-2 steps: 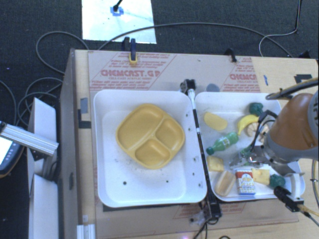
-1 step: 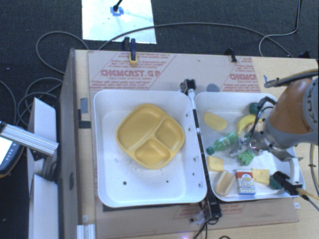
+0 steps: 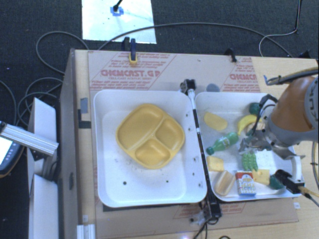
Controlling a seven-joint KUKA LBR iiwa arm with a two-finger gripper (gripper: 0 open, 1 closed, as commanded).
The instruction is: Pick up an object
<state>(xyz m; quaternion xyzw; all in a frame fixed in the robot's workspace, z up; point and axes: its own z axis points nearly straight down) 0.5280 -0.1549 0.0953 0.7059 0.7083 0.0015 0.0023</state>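
The right bin [image 3: 227,99] holds several toy foods. Among them are a green bottle [image 3: 223,143], a pale yellow slice [image 3: 215,121], a banana [image 3: 244,124] and a ridged green piece [image 3: 249,161]. My gripper [image 3: 248,146] hangs low in this bin, just above the ridged green piece and right of the bottle's base. The grey and orange arm [image 3: 294,116] comes in from the right and hides part of the bin's right side. I see nothing lifted off the bin floor.
A yellow divided plate [image 3: 150,135] lies in the left bin [image 3: 114,183]. Along the right bin's front lie a yellow wedge [image 3: 215,163], a bread roll [image 3: 224,182], a red and white box [image 3: 245,183], a yellow block [image 3: 262,176] and a dark green piece [image 3: 275,181]. A dark green item [image 3: 255,107] sits at the back.
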